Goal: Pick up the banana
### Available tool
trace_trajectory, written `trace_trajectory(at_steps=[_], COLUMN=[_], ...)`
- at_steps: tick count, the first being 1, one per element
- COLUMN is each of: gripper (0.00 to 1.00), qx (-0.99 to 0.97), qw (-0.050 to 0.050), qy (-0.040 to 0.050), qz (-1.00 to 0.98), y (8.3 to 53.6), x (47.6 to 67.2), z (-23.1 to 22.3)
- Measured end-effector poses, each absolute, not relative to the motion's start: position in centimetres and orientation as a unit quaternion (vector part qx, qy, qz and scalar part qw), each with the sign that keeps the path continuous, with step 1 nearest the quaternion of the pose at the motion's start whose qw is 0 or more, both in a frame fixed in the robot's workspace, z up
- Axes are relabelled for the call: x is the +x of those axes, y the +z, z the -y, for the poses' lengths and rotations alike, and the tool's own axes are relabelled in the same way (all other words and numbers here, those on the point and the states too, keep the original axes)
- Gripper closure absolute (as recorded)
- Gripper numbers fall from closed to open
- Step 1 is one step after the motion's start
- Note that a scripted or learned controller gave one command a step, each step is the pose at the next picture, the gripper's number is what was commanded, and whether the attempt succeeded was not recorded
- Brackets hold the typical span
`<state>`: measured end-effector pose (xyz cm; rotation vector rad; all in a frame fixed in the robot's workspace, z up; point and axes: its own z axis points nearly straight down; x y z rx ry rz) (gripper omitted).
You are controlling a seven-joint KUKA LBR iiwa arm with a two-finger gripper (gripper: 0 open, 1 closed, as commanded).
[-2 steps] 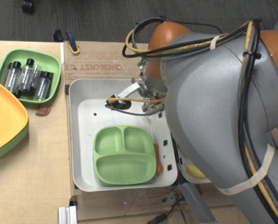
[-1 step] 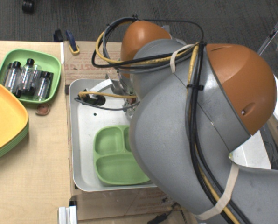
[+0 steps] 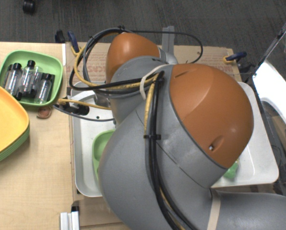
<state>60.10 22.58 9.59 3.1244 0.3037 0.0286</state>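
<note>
the big grey arm with its orange domed joint caps [image 3: 181, 143] sits nearest the camera and covers most of both shallow white bins [image 3: 83, 157]. black and yellow cables [image 3: 150, 128] run along its body and loop over the upper joint. the hand itself is somewhere under that bulk, so i cannot tell whether it is wide, narrow or carrying anything, and places relative to it can only be guessed from where the arm points, which looks like down into the bins.

the banana cannot be made out; if it lies in a bin, the arm hides it. poking out from under the arm are a pale green curved object [image 3: 101, 150] in the left-hand bin and a small green scrap [image 3: 232, 170] at the right bin's edge, neither identifiable.

further off, on the wooden table [image 3: 32, 186], a stack of yellow plastic plates [image 3: 4, 123] lies beside a green square tray holding dark-capped vials [image 3: 30, 80], well apart from the bins.

the risk, as i judge it: with several things in the bins, the hand could close on the green object instead of the banana, or on nothing. the loose cable loops could also snag on the bin rim as the arm lifts.
</note>
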Motion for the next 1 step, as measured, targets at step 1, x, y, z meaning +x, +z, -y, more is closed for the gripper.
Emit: trace_trajectory(at_steps=[1], gripper=[1.00], qx=[0.995], qw=[0.004], qy=[0.0119], qz=[-0.099], y=[9.83], x=[58.76], z=[-15.66])
